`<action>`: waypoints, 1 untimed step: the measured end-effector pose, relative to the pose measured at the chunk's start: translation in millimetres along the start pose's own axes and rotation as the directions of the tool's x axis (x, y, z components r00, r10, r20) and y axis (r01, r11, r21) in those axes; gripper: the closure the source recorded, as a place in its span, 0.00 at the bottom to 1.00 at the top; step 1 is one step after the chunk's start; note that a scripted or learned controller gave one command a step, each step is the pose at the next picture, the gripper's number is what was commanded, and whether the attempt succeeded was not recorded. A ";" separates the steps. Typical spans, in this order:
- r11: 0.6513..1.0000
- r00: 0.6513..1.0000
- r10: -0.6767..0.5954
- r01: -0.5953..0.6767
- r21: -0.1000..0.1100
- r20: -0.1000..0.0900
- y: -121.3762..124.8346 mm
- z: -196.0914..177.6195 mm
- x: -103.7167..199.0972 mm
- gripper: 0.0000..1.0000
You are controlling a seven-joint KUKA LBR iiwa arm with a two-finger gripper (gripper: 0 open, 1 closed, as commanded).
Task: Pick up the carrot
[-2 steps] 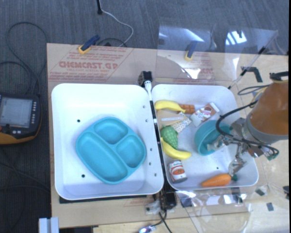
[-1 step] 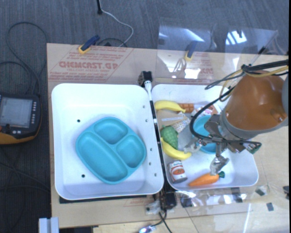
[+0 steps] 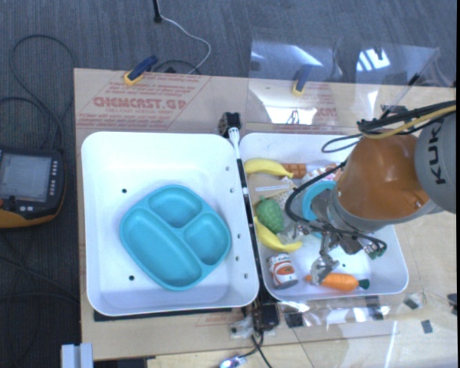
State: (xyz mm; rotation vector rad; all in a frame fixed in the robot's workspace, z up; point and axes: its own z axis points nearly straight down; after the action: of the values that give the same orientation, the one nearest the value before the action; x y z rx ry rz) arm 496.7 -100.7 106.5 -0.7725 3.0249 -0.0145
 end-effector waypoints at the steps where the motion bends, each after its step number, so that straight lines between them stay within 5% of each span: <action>1: 0.985 0.985 -0.174 0.174 -0.012 -0.009 -58.2 13.9 13.8 0.00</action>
State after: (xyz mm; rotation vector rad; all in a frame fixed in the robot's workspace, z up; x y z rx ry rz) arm 512.8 -158.4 93.1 -1.0386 2.9584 -0.0044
